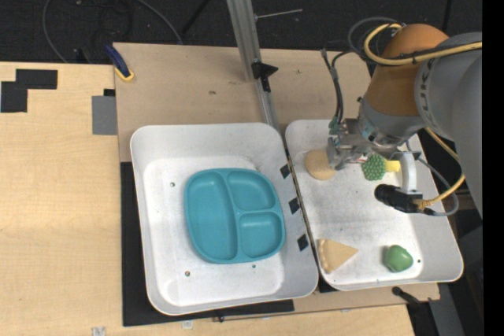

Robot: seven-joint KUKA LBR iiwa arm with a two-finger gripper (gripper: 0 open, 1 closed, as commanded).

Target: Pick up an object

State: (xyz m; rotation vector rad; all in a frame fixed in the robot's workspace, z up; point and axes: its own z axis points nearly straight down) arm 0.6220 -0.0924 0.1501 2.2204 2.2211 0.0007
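Observation:
My gripper [340,158] hangs low over the far part of the right bin [354,224], its tips just right of a round tan piece [318,165] that looks like a cookie. A green broccoli-like toy [373,167] lies directly to the gripper's right, and a small yellow piece [406,166] sits beyond it. A tan wedge [336,254] rests at the bin's near left corner. Near the front right lies a green rounded object [398,257]. I cannot make out anything between the fingers.
The left bin [157,248] holds a teal divided tray [234,213]. An upright aluminium post [244,27] stands behind the gap between the bins. Black clips [293,204] line the seam between the two bins.

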